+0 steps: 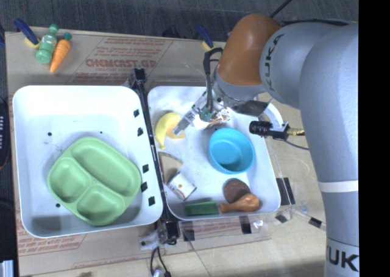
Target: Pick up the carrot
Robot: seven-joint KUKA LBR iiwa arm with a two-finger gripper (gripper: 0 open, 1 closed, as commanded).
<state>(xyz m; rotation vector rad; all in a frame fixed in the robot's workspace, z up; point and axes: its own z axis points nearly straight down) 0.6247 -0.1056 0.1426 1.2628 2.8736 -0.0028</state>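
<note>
Cardboard-covered tabletop [183, 50]: carrot [60, 54] lies steeply slanted at upper left, far left of the claw [204, 114], its grip impossible to judge.

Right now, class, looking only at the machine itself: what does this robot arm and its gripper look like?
The arm is bulky, smooth, rounded grey, with an orange band above the wrist. White letters "UK" sit on the lower casing at the right edge. Thin dark cables loop beside the wrist. The gripper is small and metallic, with a silver finger slanting down-left.
</note>
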